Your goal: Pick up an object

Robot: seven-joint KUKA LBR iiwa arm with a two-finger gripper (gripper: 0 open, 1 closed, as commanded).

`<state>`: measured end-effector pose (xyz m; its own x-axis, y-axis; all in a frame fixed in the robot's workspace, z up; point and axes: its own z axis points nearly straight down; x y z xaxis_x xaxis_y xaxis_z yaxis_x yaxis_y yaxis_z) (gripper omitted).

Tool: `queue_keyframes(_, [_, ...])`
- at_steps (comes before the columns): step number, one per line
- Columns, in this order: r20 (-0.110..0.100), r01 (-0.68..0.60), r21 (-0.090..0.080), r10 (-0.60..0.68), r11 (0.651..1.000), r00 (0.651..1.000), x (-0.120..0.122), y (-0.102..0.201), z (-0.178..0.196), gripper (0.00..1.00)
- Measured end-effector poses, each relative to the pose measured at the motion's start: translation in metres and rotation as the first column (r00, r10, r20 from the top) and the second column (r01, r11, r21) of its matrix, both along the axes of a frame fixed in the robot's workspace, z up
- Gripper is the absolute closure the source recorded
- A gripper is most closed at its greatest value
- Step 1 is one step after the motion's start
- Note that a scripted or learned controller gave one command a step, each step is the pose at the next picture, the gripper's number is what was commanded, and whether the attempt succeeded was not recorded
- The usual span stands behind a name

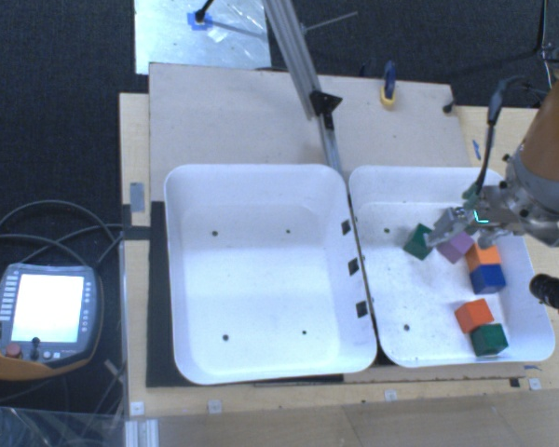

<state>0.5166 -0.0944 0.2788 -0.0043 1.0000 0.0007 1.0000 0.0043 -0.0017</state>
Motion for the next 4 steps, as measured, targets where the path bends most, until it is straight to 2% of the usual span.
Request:
queue_keyframes(1, [0.005, 0.002, 0.0, -0.002, 1.0, 1.0, 0.001, 0.0, 0.002, 0.0])
queue_keyframes(2, [-0.003, 0.003, 0.0, -0.003, 1.0, 1.0, -0.001, -0.003, -0.06, 0.0])
queue_keyframes(4, [-0.003, 0.004, 0.0, -0.004, 1.0, 1.0, -0.005, -0.014, -0.16, 0.0])
